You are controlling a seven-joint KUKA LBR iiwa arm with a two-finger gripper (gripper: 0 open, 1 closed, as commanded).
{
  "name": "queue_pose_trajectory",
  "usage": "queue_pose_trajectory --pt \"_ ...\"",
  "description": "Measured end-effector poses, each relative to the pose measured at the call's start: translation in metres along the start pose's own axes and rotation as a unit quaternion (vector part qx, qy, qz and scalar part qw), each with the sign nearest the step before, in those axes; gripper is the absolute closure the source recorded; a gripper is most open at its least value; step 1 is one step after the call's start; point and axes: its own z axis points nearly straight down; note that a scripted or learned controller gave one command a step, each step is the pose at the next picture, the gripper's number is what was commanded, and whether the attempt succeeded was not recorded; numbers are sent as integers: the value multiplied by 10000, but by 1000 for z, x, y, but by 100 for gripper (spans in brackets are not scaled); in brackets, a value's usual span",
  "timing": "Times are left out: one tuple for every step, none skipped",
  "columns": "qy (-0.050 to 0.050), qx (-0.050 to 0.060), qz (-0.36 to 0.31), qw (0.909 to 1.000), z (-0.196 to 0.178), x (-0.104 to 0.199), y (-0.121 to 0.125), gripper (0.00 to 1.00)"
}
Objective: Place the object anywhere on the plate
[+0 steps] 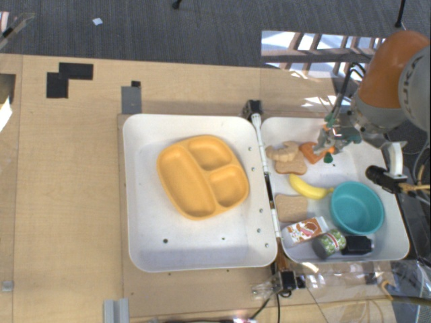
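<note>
Carrot, a small orange toy with a green tip, looks to be the object the arm is after, though that is a guess from where the gripper sits: right at the carrot's end, near the back of the right bin. Whether the tool is wide, narrow or clamped on anything I cannot tell, since it is small and cluttered from this angle. Around the carrot lie a tan bread-like piece just to its left, a banana nearer the front, a teal bowl, a flat slice of toast, a small carton and a dark bottle. The plate, yellow with three compartments, rests in the left bin, well apart from the gripper and bare. My reading is that the pick is the step in hand and nothing has been delivered yet. Next comes a firm grasp, a lift clear of the wall between the bins, a carry leftward and a release over any compartment. The neighbouring bread piece could be nudged or caught during the grasp.
</note>
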Motion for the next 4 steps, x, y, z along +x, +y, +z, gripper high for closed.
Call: queue_pose_trajectory --pt "20 -7 -70 10000 -35 73 -12 100" --pt "17 -6 -289 9996 -42 136 5 100" --pt "30 -1 425 9991 -81 229 -7 100" --pt "12 7 452 9990 -81 225 -7 0"
